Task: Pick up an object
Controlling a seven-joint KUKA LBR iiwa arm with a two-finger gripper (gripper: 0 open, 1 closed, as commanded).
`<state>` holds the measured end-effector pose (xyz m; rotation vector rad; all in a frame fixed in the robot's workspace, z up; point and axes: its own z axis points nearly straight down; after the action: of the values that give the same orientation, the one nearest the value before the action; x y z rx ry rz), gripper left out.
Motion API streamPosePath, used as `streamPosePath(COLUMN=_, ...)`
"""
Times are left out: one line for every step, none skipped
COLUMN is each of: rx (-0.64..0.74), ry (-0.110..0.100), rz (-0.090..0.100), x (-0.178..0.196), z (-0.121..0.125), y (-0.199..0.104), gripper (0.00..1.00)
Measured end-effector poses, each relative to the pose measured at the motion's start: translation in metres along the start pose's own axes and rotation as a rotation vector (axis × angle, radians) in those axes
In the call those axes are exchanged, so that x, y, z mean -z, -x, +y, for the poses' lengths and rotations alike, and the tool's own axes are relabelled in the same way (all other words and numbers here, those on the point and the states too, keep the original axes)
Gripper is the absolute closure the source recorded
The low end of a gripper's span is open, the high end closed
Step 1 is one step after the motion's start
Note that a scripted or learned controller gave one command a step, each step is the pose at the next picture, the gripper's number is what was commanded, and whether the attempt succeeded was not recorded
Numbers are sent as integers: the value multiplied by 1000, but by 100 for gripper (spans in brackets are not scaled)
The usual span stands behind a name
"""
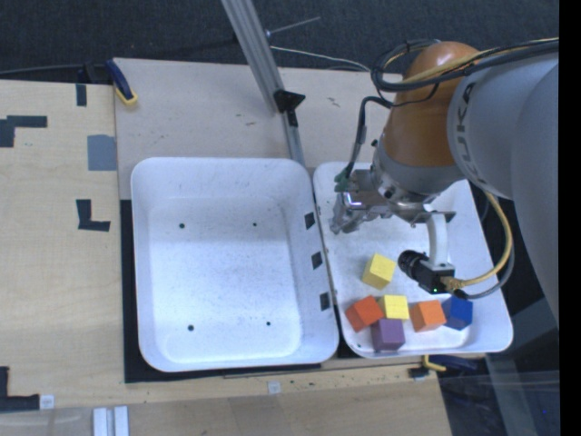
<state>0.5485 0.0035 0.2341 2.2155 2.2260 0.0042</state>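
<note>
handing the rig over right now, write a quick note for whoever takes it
Gripper: low over the upper left of the right bin, nothing seen between its fingers.
Blocks: all in the right bin. One yellow block sits alone mid-bin; along the near edge are an orange block, a second yellow block, a purple block, another orange block and a blue block.
Left bin: no blocks.
Done: nothing picked up.
Left: grasp and lift any one block.
</note>
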Motion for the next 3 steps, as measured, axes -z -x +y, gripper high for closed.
streamPosePath(rx=-3, ry=-4, rz=-3, x=-2, z=-1, y=2, gripper=0)
streamPosePath(rx=-8, ry=0, rz=-4, x=31, z=13, y=64, gripper=0)
streamPosePath(rx=-9, ry=-14, rz=-1, x=-72, z=-36, y=109, gripper=0)
